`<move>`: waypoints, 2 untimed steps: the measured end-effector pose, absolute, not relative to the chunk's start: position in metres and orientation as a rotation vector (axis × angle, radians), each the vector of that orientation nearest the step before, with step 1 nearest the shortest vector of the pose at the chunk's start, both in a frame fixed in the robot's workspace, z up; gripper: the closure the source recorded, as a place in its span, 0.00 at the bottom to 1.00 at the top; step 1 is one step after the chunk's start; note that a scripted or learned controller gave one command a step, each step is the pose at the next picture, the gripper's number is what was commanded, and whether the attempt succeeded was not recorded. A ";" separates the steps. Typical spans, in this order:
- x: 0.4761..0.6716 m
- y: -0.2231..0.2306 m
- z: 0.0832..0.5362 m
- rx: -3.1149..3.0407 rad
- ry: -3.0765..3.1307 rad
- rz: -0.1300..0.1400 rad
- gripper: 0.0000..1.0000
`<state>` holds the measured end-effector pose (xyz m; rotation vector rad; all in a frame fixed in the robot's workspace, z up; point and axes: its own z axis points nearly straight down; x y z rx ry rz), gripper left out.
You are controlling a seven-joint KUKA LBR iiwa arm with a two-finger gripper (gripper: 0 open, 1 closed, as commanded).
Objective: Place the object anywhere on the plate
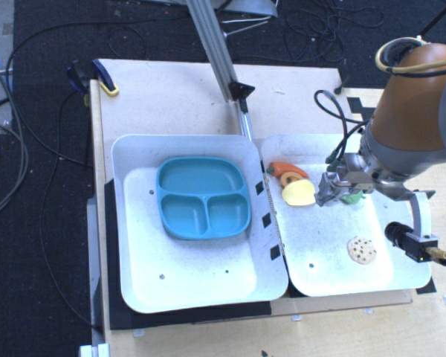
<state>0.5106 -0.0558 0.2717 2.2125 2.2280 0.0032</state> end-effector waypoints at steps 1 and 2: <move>0.525 -0.012 0.270 2.213 2.229 0.002 1.00; 0.546 0.031 0.250 2.215 2.226 0.001 1.00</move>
